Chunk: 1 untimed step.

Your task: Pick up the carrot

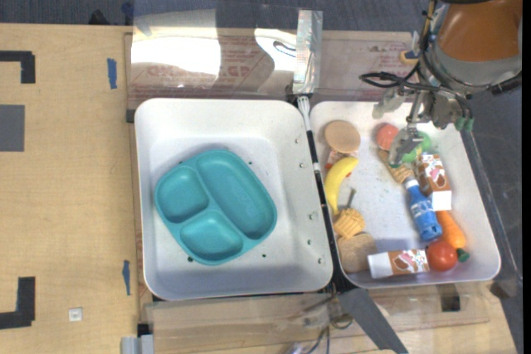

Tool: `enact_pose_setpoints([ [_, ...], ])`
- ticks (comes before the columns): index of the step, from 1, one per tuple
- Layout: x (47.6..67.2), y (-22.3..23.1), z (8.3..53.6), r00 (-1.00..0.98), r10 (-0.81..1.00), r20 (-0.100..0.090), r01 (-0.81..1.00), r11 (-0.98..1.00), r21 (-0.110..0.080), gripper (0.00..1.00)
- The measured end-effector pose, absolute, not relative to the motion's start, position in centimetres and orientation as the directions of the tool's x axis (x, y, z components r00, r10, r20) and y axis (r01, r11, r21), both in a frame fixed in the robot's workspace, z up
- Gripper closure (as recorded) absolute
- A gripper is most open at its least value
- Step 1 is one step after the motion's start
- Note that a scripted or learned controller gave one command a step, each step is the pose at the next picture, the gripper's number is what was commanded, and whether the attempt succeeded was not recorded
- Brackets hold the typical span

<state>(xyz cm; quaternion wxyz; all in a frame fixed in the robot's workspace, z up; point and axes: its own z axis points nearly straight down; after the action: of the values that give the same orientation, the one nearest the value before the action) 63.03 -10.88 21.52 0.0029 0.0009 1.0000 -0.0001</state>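
The carrot [451, 227] is a short orange piece lying near the right wall of the right bin [481, 203], between a blue bottle [423, 212] and a red tomato [442, 256]. My gripper [406, 147] hangs over the upper part of that bin, up and to the left of the carrot and apart from it. It is beside a red-orange round item [387, 134] and just above a brown packet [431, 174]. Nothing visibly sits in its grasp.
The right bin also holds a tan bun [341, 135], a banana [338, 181], a yellow waffle-like piece [349, 222], a cookie [357, 249] and a white bottle [398, 263]. A teal divided plate [216, 203] lies in the left bin [158, 120].
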Motion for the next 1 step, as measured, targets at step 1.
enact_pose_setpoints([
  [1, 60.22, -9.58, 10.36, -0.976, 0.217, -0.016, 0.217, 0.976, 0.001, 0.0],
])
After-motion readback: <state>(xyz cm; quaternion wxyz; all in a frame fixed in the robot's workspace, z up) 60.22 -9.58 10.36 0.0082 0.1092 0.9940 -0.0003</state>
